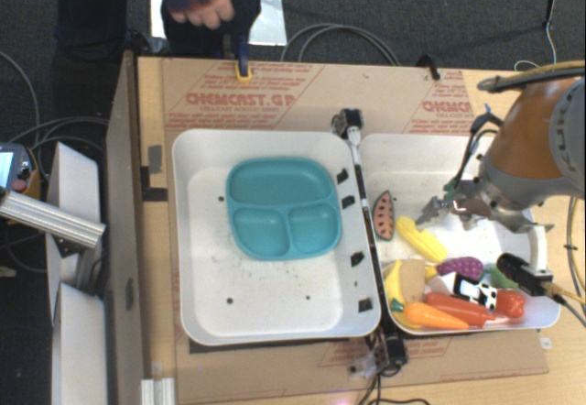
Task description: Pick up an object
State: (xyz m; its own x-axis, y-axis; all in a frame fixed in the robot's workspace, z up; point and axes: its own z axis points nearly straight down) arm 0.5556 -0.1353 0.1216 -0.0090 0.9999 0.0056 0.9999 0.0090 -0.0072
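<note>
1. The gripper hangs low in the right bin, its fingers spread apart with nothing between them.
2. Just at five o'clock of the fingertips lies a yellow corn cob; at nine o'clock, a watermelon slice.
3. Further toward five o'clock: a purple eggplant, a carrot, a red pepper.
4. The left bin carries a teal divided plate.

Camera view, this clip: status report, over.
Gripper low in right bin, fingers open, nothing between them. Toy food heaped at bin's near end: corn, carrot, watermelon slice. Teal tray in left bin.
</note>
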